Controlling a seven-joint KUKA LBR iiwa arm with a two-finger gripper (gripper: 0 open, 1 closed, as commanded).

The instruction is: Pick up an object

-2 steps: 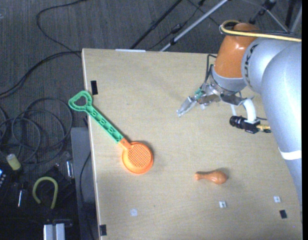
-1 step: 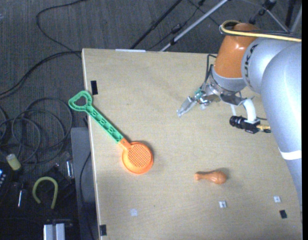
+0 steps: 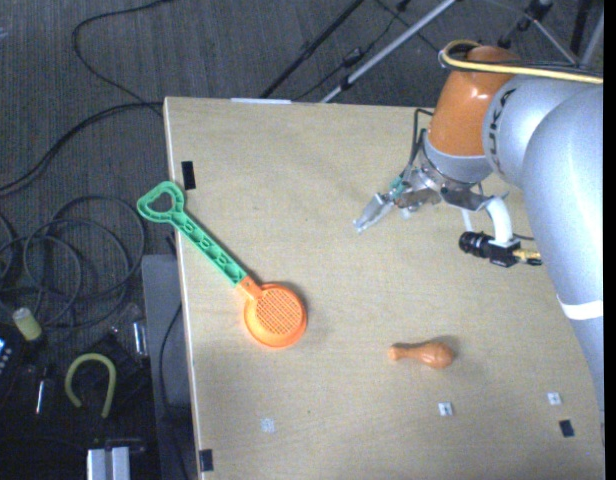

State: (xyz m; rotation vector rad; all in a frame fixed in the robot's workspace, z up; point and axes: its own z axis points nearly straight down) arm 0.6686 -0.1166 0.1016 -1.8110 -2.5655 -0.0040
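An orange mesh strainer [image 3: 274,315] with a long green handle [image 3: 193,232] lies on the left part of the tan bench top [image 3: 318,158], its handle pointing up-left. A small orange pear-shaped object [image 3: 425,353] lies on its side lower right of the middle. My gripper [image 3: 371,216] hangs over bare surface in the upper middle, pointing down-left, well apart from both objects. Nothing shows in it. The grey arm with its orange band [image 3: 466,103] comes in from the right.
A black cable fitting [image 3: 491,248] sticks out beside the wrist. The bench's left edge runs near x 190; beyond it lie cables [image 3: 48,258] and tools on the floor. Small markers [image 3: 445,408] dot the lower surface.
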